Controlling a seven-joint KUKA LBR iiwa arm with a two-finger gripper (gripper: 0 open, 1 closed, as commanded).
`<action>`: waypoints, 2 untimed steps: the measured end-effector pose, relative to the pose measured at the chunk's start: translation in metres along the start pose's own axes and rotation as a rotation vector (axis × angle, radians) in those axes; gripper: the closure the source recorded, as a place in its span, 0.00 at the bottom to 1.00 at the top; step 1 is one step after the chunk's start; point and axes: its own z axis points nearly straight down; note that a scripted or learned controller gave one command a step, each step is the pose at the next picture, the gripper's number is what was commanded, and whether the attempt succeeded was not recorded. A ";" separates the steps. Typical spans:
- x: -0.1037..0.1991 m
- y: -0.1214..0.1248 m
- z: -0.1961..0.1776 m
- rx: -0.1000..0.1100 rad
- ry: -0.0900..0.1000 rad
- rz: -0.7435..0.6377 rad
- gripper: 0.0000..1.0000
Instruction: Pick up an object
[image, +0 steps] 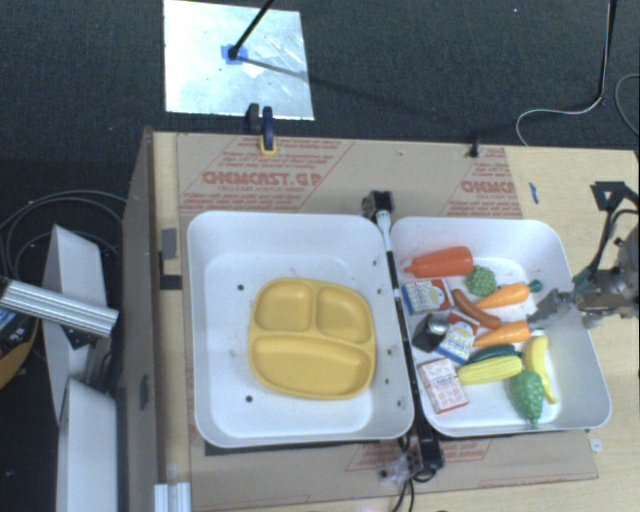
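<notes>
- You've got two white bins: left bin (215, 330), right bin (575, 400).
- Your left bin carries a plain yellow divided tray (312, 336).
- In your right bin, far side: a red-orange pepper (438, 262), a green broccoli (482, 280), an orange carrot (503, 295).
- Nearer you: yellow corn (489, 370), a yellow banana (540, 362), a green vegetable (528, 395).
- Your bench top (300, 175) is tan with red lettering.

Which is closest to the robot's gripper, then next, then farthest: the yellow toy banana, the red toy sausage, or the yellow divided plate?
From the gripper:
1. Yellow toy banana, right bin, just below it.
2. Red toy sausage, right bin's far left.
3. Yellow divided plate, left bin.
</notes>
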 end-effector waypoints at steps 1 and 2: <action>0.069 -0.001 0.139 0.000 0.001 0.000 0.00; 0.078 0.068 0.156 -0.003 -0.003 0.001 0.00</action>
